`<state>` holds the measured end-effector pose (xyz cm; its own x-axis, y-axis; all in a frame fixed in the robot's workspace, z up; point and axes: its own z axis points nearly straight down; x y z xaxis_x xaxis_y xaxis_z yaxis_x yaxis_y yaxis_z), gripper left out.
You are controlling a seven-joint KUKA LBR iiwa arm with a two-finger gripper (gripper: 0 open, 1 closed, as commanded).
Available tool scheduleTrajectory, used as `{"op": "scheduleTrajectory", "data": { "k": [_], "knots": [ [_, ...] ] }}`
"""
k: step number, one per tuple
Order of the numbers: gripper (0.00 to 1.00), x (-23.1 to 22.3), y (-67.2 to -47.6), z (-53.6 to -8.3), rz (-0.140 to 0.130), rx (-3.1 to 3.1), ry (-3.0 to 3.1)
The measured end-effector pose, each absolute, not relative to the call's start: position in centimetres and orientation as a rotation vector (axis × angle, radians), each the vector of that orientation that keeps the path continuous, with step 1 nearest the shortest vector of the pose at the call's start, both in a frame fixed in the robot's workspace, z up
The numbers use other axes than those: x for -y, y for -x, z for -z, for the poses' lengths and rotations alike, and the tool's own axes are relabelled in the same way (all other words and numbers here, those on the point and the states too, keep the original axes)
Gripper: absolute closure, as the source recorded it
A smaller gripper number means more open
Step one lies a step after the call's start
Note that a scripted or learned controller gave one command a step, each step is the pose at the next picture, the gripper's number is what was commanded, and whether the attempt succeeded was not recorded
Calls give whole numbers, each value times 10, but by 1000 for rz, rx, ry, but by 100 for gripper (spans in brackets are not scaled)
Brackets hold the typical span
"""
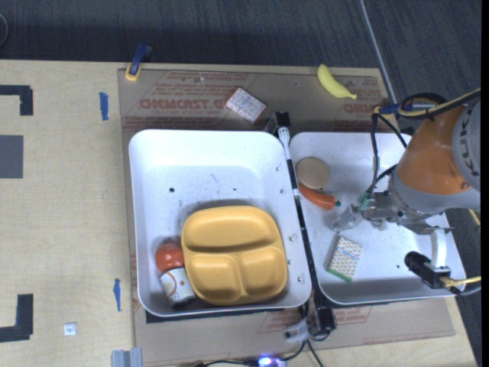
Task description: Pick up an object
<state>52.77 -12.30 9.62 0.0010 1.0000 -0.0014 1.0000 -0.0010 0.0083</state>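
The arm reaches in from the right, and its gripper [348, 216] hangs low over the right bin [382, 285], near the bin's middle. Just left of the gripper lies an orange carrot-like piece [318, 198], with a round tan disc [312, 172] behind it. A small patterned packet [344, 258] lies just below the gripper on the bin floor. The left bin [153, 159] holds a large yellow divided tray [231, 252] and a small can with an orange-red top [173, 271] at its left side.
A yellow banana [335, 82] and a small patterned packet [245, 105] lie on the cardboard behind the bins. A blue clamp [137, 60] sits at the cardboard's far left corner. Black cables run by the arm at the right.
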Motion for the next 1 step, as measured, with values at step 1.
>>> {"op": "scheduleTrajectory", "data": {
  "k": [1],
  "knots": [
    [0, 106, -480, -86, -3, -2221, -2221]
  ]
}}
